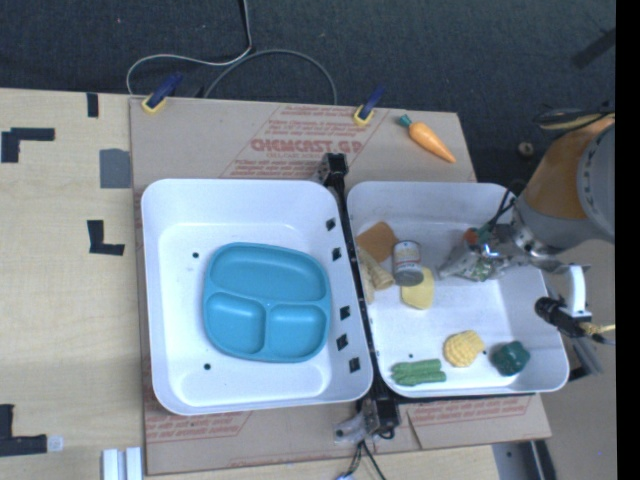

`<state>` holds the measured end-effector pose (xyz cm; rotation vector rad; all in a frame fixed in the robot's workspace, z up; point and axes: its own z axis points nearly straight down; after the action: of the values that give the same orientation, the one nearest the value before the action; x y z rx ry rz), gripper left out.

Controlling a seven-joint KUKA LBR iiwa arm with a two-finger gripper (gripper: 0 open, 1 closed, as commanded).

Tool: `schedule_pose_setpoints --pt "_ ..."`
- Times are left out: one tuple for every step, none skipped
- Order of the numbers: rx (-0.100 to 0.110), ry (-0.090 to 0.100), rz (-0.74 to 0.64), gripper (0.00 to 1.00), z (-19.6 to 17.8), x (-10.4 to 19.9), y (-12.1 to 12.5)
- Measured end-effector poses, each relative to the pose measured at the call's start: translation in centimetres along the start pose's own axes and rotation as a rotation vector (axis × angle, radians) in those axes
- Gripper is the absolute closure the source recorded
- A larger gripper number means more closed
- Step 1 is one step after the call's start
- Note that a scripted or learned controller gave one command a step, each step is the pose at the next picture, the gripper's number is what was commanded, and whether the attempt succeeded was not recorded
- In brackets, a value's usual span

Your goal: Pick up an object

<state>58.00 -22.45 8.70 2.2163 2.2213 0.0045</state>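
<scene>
The gripper (478,253) hangs low in the right bin (450,196), near its right wall; I cannot tell its state. The can (407,260) stands mid-bin, touching the yellow piece (418,290) just below it. Corn (463,348), the green pod (417,371) and the dark green toy (510,357) lie along the front edge. A descent here likely closes on nothing, or the can tips when nudged.

Two white bins (160,268). One blue divided plate (267,301). One can (406,260). One corn cob (463,348). One carrot (430,139). Two clamps (160,94).
</scene>
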Motion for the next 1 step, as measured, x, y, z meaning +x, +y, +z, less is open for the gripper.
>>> schedule_pose_setpoints --pt "-0.002 -0.003 -0.003 0.00 0.02 2.11 6.18"
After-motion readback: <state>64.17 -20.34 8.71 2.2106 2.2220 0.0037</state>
